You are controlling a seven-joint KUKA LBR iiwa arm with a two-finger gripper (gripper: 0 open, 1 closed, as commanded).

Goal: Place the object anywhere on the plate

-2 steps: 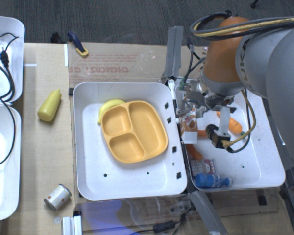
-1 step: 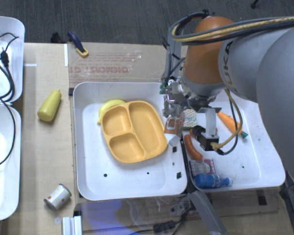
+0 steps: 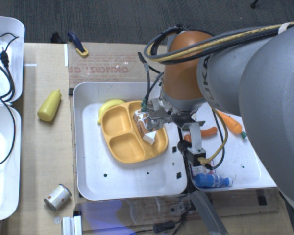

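The grey arm hangs over the white bin, and its tool sits low over the right compartment of the yellow plate. Whether the tool is apart or together cannot be told. A small pale object lies just below the tool, on the plate. A lift could drag it off if it clings. A banana touches the plate's upper left rim; a carrot and blue item lie right of the plate.
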